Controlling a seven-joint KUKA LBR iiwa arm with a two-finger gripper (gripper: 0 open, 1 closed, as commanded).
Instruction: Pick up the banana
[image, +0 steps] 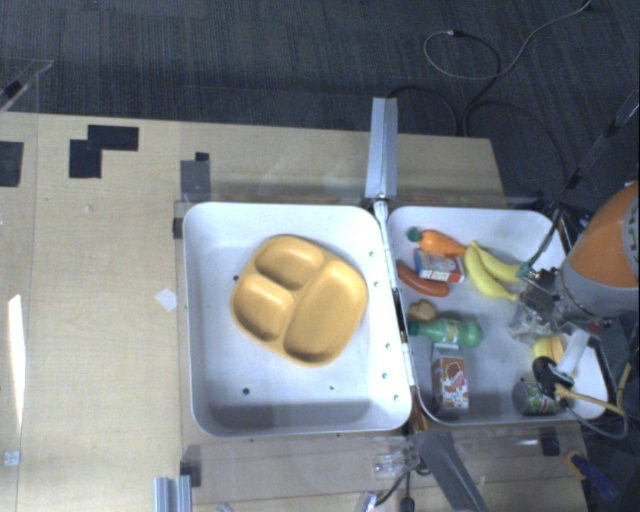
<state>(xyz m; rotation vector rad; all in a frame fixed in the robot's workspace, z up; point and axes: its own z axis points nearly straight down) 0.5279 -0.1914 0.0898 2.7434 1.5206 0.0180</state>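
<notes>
At right of frame, in the right bin (505, 222): approach step.
Banana (487, 272) near upper middle, ungrasped; gripper (532, 300) just beside, spread perhaps narrow, cannot tell; next, descent onto fruit.

Banana (490, 272) crowded beside carrot (441, 242)

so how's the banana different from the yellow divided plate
The banana is a slim curved pair of fruit; the yellow divided plate is broad and rounded with three compartments. The banana lies in the right bin crowded among other items; the plate lies alone in the left bin. The banana is far smaller than the plate. Both are yellow.
</notes>
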